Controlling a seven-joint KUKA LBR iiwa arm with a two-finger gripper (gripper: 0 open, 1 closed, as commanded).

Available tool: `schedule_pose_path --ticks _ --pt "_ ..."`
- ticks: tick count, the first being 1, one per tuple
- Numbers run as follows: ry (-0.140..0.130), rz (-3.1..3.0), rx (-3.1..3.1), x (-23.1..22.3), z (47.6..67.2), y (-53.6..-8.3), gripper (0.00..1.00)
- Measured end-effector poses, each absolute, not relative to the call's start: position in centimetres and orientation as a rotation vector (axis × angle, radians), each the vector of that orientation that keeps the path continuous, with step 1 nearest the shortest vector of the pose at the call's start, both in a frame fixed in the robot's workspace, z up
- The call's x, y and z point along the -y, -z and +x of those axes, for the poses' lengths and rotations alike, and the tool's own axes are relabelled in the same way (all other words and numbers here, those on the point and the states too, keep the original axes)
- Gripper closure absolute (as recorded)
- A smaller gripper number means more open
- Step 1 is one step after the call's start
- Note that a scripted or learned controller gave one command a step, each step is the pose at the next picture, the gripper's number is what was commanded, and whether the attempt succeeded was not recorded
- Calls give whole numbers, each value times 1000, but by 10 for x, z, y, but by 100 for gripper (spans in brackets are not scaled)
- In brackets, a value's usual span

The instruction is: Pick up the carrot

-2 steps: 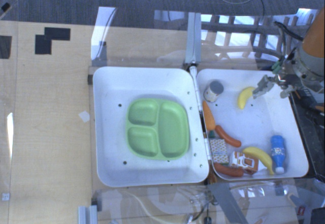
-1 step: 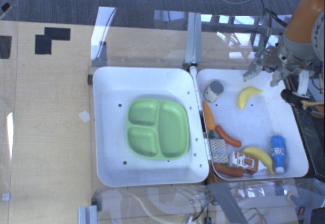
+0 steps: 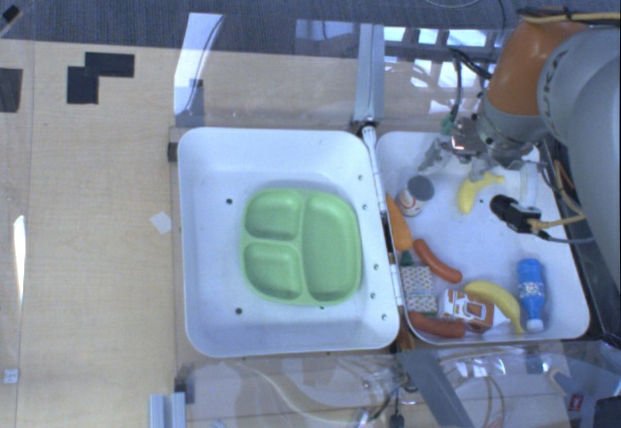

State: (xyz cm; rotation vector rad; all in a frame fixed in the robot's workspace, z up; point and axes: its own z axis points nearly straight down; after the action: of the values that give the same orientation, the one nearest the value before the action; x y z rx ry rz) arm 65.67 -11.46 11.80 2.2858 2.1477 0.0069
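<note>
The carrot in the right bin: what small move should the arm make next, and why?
Probably it should shift the gripper toward the view's left and lower edge, until it stands above the carrot. The gripper is now at the far end of the right bin, beside a banana, while the carrot lies apart from it along the bin's left wall.

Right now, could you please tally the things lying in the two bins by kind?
Bananas: 2
Sausages: 2
Carrot: 1
Blue bottle: 1
Green divided plate: 1
Small can: 1
Checkered packet: 1
Small carton: 1
Total: 10
</note>
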Motion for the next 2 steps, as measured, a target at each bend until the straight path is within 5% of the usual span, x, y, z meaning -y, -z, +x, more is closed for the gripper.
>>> schedule_pose_path --ticks 1,2 --pt "-13 2277 -2150 113 659 -130 100" --pt "-8 2370 -2054 136 671 -87 100"
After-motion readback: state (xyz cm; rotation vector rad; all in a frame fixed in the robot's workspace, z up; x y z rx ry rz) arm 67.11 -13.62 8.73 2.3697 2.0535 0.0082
